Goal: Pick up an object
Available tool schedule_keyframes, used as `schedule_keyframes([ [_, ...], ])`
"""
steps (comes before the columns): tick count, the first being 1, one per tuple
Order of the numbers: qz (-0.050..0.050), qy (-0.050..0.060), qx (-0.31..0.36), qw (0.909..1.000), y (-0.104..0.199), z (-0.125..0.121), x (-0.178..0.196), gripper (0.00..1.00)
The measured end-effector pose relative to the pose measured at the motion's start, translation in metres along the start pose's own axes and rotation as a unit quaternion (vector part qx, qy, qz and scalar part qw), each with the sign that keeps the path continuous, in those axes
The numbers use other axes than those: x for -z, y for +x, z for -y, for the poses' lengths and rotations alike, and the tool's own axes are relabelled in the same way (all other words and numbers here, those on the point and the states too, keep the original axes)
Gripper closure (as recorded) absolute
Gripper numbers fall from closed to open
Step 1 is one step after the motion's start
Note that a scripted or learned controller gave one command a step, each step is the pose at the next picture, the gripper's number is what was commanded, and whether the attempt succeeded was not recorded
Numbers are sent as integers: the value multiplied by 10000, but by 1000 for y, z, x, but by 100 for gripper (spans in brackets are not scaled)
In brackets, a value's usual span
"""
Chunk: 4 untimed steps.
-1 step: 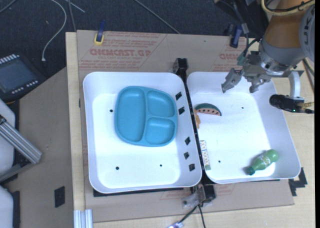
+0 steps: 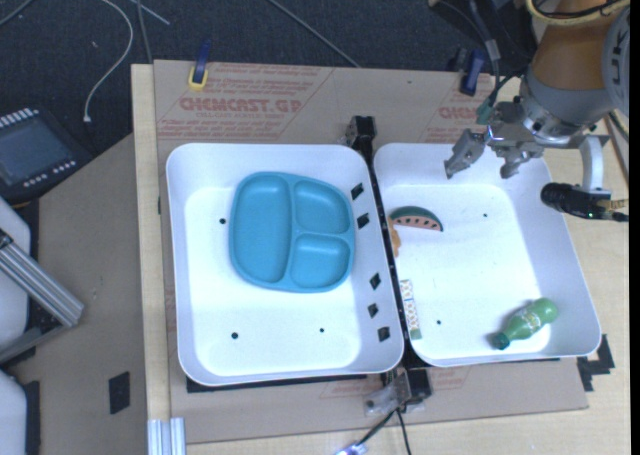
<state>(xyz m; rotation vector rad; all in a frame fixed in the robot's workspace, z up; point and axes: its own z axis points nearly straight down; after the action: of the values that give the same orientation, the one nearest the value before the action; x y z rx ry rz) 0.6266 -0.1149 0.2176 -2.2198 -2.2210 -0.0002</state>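
A watermelon slice toy (image 2: 416, 220) lies in the right bin (image 2: 470, 283), near its left wall. A green bottle (image 2: 524, 324) rests on its side in that bin's front right corner. My gripper (image 2: 488, 160) hangs over the bin's far edge, its two fingers spread open with nothing between them. It is well above and right of the watermelon slice.
The left bin (image 2: 200, 273) holds a blue divided plate (image 2: 291, 231). A small orange piece (image 2: 396, 239) sits by the divider between the bins. Cardboard bench surface surrounds both bins; cables lie on the floor at the back.
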Motion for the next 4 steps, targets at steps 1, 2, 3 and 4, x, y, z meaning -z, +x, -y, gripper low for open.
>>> schedule_keyframes([
  [1, -5, 28, -2, 10000, 7, 9, -52, 0],
  [2, -6, 30, -5, 10000, 6, 19, -108, 0],
  [3, -3, 18, -2, 10000, 7, 19, -134, 0],
  [4, -4, -4, -4, 10000, 7, 18, -121, 100],
])
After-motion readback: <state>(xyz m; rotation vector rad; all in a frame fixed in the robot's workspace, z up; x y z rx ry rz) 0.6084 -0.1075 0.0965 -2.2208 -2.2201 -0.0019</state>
